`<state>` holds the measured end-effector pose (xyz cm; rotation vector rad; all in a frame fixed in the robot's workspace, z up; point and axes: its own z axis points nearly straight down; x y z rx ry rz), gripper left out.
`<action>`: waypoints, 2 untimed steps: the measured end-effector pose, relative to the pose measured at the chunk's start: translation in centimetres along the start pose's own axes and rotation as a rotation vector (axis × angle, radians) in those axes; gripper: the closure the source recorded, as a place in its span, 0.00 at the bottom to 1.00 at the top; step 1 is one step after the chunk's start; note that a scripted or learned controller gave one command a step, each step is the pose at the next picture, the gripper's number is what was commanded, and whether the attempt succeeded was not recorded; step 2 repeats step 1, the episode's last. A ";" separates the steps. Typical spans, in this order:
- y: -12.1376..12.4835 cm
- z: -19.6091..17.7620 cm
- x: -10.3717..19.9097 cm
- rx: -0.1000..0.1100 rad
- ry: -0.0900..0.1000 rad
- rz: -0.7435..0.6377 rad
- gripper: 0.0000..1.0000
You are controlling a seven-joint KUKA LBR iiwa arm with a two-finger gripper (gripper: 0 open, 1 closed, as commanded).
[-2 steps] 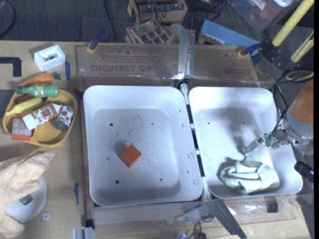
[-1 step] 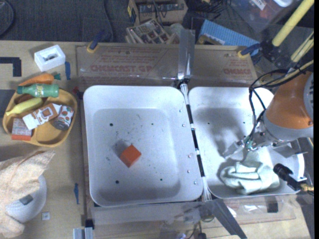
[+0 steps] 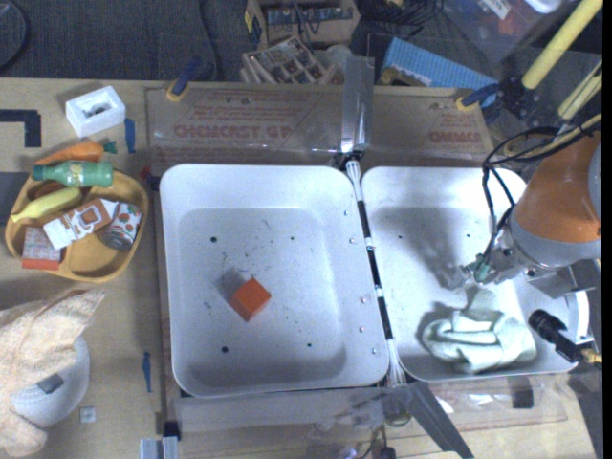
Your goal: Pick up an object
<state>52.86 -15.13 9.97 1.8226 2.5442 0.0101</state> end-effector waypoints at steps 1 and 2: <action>0.0 0.0 0.0 0.000 0.000 0.000 0.00; 0.0 0.0 0.0 0.000 0.000 0.000 0.00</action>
